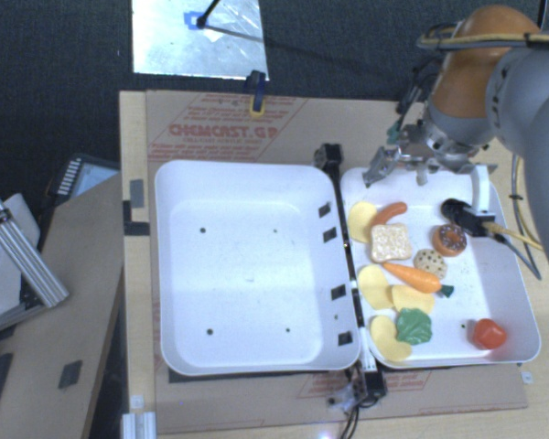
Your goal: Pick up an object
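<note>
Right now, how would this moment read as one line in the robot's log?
claw: over right bin's far edge | carrot, bread, tomato: lying in bin | pick: not yet done

Grey arm (535, 90), orange band (480, 30), silvery end effector (398, 172).

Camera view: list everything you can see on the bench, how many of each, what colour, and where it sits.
left bin: 1, white, left half of the bench
right bin: 1, white, beside it, holding all the food below
sausage: 1, orange-red, far end
toast slice: 1, tan, under the sausage
doughnut: 1, brown, right of the toast
cookie: 1, pale, speckled, below the doughnut
carrot: 1, orange, middle
yellow pieces: 4, yellow, along the left side
green leafy piece: 1, green, near end
tomato: 1, red, near right corner
cardboard sheet: 1, tan, under both bins
arm: 1, grey and orange, from the right
gripper: 1, over the right bin's far edge
</note>
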`<state>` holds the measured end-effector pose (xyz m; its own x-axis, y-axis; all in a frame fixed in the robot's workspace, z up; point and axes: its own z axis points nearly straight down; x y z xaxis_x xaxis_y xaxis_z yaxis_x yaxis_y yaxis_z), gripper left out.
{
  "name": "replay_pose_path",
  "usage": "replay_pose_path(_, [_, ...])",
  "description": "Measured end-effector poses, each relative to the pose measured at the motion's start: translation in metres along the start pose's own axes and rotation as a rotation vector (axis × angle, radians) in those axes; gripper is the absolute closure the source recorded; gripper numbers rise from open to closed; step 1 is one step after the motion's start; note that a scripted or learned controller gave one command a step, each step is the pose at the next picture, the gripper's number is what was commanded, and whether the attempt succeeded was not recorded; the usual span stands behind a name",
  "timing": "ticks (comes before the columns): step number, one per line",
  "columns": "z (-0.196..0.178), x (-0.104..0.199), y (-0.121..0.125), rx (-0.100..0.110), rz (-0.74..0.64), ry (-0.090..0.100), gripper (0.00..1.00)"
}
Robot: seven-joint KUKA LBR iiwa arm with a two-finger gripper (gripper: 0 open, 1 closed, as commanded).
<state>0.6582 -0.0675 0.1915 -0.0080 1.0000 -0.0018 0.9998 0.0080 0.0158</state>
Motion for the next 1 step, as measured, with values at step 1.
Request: replay_pose_path(1, [0.0066, 0.0698, 0.0119, 0.012, 0.0, 0.003, 0.0])
